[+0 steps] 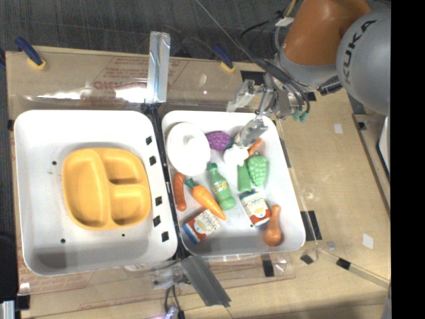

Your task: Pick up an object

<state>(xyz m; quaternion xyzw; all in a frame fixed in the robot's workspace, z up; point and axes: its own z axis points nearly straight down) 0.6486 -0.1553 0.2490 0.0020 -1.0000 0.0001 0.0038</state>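
A: Where is the gripper?

B: Low over the right bin's far edge, above toy food. Whether the jaws are clenched or released, I cannot tell.

A: What could it pick?

B: A green grape bunch lies just beneath, near the bin's right wall. It looks light, hard plastic, bumpy and probably slippery; pinching across its narrow width seems best.
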